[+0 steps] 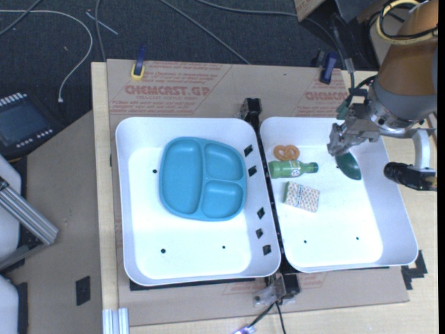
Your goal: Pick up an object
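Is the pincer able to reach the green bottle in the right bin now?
Probably yes. The pincer hangs over the right bin, and the green bottle lies uncovered to its left, with nothing between them.

- You'll find a small pretzel (286, 152) — orange-brown, lying flat — near the left wall of the right bin (389, 245).
- Just below it lies a green bottle (292, 168) on its side, its neck pointing right.
- Below that sits a small speckled packet (302, 196), flat and slightly tilted.
- A dark green spoon-like piece (349, 165) lies further right, just under the gripper (341, 147).
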`<state>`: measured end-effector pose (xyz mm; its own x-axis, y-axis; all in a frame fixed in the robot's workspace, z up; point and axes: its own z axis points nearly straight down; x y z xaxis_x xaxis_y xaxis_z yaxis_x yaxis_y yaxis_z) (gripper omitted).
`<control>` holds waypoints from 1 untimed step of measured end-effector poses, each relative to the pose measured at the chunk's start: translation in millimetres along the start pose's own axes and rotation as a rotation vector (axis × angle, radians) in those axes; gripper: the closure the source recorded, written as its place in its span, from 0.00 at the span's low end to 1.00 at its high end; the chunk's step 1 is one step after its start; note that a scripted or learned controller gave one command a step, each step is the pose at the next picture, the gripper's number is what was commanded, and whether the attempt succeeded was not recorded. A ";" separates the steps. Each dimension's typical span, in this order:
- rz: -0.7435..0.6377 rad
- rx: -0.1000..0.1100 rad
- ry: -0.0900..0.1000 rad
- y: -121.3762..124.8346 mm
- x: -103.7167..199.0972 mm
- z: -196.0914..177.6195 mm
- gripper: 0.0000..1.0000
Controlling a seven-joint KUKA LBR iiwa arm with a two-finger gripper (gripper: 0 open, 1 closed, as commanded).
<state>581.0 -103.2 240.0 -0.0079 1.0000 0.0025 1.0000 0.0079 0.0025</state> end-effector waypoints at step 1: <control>0.002 -0.001 -0.001 19.5 48.7 -7.0 1.00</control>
<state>600.1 -54.3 247.1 -0.0060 1.0000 0.0013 1.0000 0.0060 0.0030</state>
